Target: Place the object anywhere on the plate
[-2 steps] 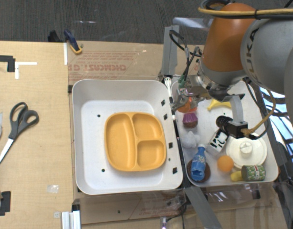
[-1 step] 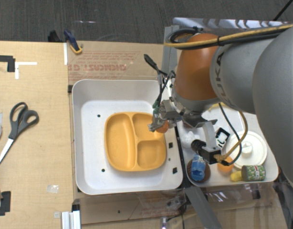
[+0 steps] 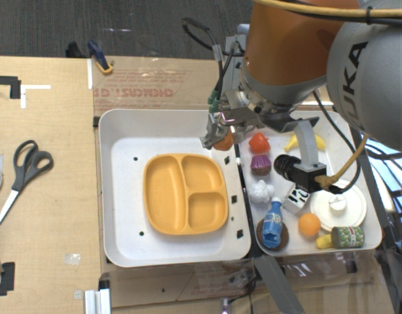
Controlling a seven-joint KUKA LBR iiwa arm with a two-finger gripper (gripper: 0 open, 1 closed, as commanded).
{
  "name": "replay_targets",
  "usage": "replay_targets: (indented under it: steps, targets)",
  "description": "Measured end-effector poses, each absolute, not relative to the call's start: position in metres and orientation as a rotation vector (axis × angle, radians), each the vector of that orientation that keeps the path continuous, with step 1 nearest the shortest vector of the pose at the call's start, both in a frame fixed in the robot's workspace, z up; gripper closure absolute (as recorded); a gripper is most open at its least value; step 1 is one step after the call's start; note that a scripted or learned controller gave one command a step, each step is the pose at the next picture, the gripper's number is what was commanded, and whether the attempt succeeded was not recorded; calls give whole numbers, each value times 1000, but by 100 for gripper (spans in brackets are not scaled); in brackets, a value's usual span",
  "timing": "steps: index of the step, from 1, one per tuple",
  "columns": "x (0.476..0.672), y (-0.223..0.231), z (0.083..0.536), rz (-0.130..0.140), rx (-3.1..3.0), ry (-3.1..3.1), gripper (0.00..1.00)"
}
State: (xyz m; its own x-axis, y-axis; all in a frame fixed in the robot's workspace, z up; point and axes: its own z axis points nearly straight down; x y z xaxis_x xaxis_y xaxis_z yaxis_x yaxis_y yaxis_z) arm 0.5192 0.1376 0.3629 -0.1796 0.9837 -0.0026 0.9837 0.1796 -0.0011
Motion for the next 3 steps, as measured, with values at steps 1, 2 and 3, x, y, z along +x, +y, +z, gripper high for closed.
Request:
replay_targets:
  steps: [1, 2, 3]
  targets:
    - [483, 171, 211, -7, 1889, 2513, 100]
    - [547, 143, 244, -5, 1987, 2433, 100]
    - [489, 184, 285, -6, 1998, 2425, 100]
